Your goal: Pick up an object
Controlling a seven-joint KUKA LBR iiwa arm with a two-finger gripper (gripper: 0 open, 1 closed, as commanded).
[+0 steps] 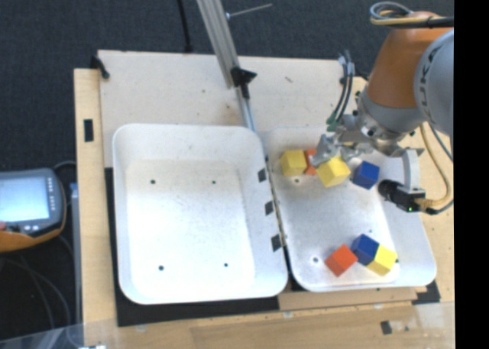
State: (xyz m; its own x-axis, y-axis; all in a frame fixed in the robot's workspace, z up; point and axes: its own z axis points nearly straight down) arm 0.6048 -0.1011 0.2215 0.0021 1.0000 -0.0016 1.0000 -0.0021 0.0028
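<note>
My gripper (331, 152) hangs over the back of the right bin (405, 221), at the end of the grey arm with the orange band. Directly below it, and touching or nearly touching it, is a tilted yellow block (333, 172). Whether that block is gripped cannot be made out. To its left lie another yellow block (292, 163) and a small red piece (309, 162); a blue block (366, 175) lies to its right. Near the bin's front sit an orange block (341, 260), a blue block (365, 247) and a yellow block (384, 260), close together.
The left bin (191, 210) lies beside the right one, sharing a rim at the middle. A slanted metal rail (218, 27) runs down from the top to the bins' back edge. Cables and a black connector (401, 195) hang off the arm over the right bin.
</note>
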